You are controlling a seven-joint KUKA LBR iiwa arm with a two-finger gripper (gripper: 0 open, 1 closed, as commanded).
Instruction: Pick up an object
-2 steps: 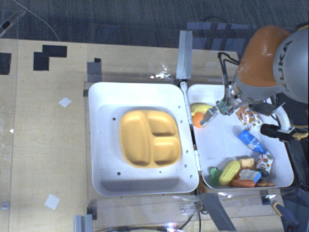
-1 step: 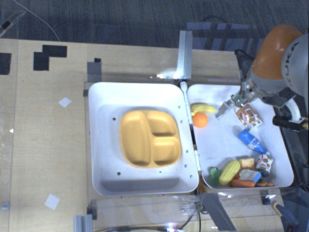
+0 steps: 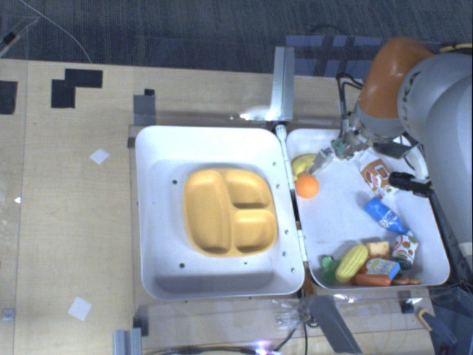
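No words, brand names or numbers can be read anywhere. The small packets in the right bin [image 3: 436, 220] carry printing: a red and white packet [image 3: 375, 174], a blue packet [image 3: 384, 215] and a patterned packet [image 3: 405, 249] near the bin's lower corner. On all three the print is too small and blurred to make out.

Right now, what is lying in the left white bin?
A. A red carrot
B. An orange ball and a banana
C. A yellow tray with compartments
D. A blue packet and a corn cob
C: the left bin holds a yellow divided tray, while the small food items such as the orange ball and corn cob lie in the right bin.
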